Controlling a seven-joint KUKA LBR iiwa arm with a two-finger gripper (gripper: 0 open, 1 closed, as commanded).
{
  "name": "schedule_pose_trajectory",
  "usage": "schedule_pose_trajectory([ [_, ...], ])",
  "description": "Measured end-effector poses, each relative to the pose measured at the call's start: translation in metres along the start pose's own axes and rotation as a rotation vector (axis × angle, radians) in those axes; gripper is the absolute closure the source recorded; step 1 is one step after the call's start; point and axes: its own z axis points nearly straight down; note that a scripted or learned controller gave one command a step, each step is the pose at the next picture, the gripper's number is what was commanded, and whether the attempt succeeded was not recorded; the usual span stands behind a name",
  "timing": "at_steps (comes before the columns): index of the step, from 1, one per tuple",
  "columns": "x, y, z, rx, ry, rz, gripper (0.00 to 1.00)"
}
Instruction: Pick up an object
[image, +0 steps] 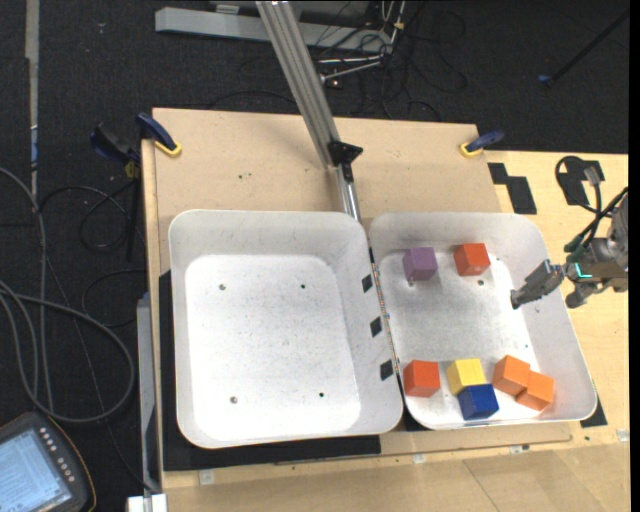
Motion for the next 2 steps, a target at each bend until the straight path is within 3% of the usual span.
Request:
schedule_pose_trajectory([
  [1,0.000,0.001,-0.002,-0.004,-0.001,0.001,0.00],
  [2,-0.001,0.011,0.051,0.001,0.000,0.002,0.00],
])
